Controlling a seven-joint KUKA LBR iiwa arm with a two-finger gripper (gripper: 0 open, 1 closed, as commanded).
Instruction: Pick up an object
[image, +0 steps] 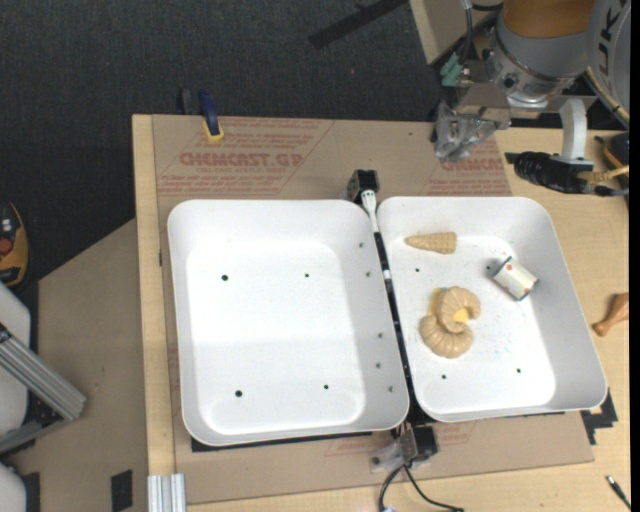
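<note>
Objects for the pick all lie in the right bin, so we start at the near side: a tan pastry-shaped toy sits approx mid-bin, lumpy and rounded, w/ bare white floor around it on every side. That's the easiest reach, but we judge its curved top could slide out of a pinch if the close lands off-centre. Further back and toward the right wall lies a small white cylinder w/ a red mark; it looks likely to roll away when nudged, and the sloped wall just beside it leaves less room on that side. Further still, near the far rim, a tan cone lies on its side, tip pointing left; it's low and tapered, so a grasp across the thin end would prob. slip, and the far rim plus the black divider between bins crowd an approach there. The left bin gives wide open room for a swing-through. Beyond the bins, over the cardboard-covered bench, hangs the gripper, well apart from all three items and w/ nothing in it; how far it's spread we can't tell from this angle. Coming down from there, it must clear the far rim first, or it could clip the bin and shift everything.
</note>
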